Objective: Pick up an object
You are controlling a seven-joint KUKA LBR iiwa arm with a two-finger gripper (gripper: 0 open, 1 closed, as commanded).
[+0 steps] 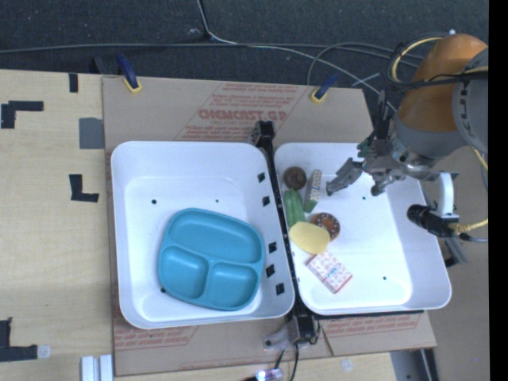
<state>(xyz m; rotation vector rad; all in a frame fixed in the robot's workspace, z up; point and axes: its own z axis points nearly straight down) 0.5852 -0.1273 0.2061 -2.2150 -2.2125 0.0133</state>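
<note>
My gripper (359,180) hangs over the upper part of the right bin (397,236), its two dark fingers spread open with nothing between them. Left of and below it, along the bin's left side, lie several small items: a brown round piece (295,177), a grey-white stick (315,185), a green pod-like piece (295,209), a brown doughnut-like item (327,225), a yellow lemon-like object (309,237) and a red-and-white checked packet (329,272). The gripper touches none of them.
The left bin (135,173) holds a blue divided plate (210,259). A black divider (274,205) runs between the bins. A black cylinder on a white bracket (432,217) sticks out by the right bin's right rim. Cables cross the dark floor behind.
</note>
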